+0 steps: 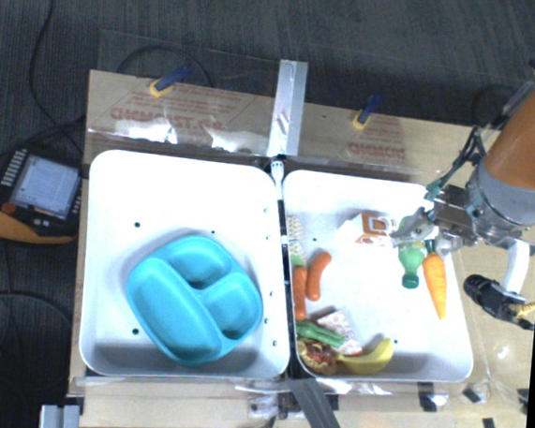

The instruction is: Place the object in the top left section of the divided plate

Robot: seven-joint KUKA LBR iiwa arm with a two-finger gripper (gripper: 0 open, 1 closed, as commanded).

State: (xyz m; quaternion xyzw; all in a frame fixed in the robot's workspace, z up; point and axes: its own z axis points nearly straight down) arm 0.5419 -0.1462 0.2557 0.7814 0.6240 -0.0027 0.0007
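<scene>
The blue divided plate [194, 297] lies in the left bin [119, 194], with nothing in its three sections. My gripper [424, 235] hangs over the right bin [452, 348], near its upper right part. Directly beneath it are a small green bottle [411, 262] and an orange carrot [436, 283], side by side. The bottle's upper end reaches up under the gripper, and whether it is gripped or lying on the bin floor is unclear.
The right bin also holds a red-orange sausage [316, 271], a banana [372, 357], a crumpled packet [336, 324] over green pieces, and a white and orange card [374, 225]. A raised divider [282, 257] separates the two bins.
</scene>
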